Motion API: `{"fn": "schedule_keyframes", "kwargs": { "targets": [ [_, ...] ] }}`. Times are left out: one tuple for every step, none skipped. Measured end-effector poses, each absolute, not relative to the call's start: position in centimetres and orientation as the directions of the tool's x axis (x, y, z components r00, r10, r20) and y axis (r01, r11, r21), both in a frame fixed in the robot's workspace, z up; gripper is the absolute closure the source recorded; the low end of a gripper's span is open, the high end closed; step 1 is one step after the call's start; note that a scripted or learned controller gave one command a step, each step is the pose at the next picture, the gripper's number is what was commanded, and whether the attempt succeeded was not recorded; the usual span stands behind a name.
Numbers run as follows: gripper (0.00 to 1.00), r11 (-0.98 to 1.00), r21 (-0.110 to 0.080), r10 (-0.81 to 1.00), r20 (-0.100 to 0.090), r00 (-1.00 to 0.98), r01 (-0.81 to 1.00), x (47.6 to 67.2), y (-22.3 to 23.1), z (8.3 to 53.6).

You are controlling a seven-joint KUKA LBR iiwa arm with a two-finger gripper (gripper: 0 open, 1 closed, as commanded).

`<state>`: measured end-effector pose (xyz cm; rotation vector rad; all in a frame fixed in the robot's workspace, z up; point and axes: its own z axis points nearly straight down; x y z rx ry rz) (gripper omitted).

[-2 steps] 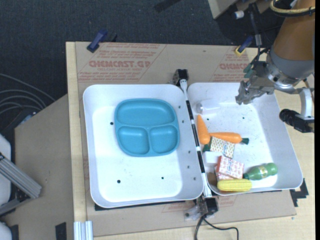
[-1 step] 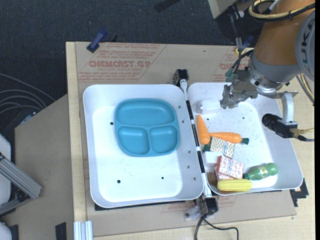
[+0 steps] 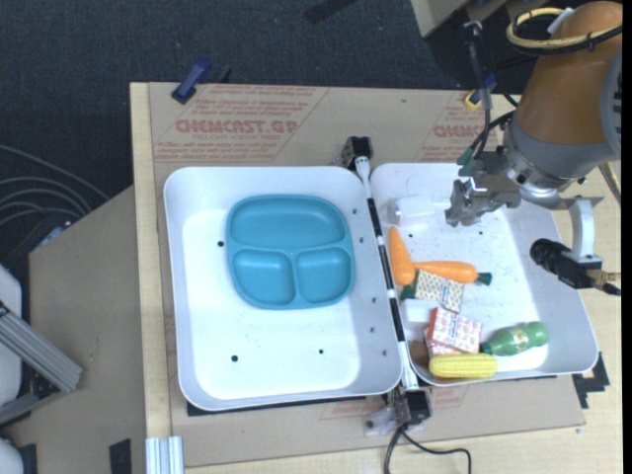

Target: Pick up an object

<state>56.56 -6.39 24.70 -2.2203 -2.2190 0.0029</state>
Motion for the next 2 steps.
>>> {"fn": "schedule_keyframes", "kwargs": {
  "targets": [
    [1.00, 0.000, -0.003, 1.000, 0.001, 0.000, 1.000, 54.7, -7.1, 25.5],
    [1.00, 0.001, 0.002, 1.000, 0.000, -0.001, 1.000, 58.7, -3.1, 24.5]
  ]
}}
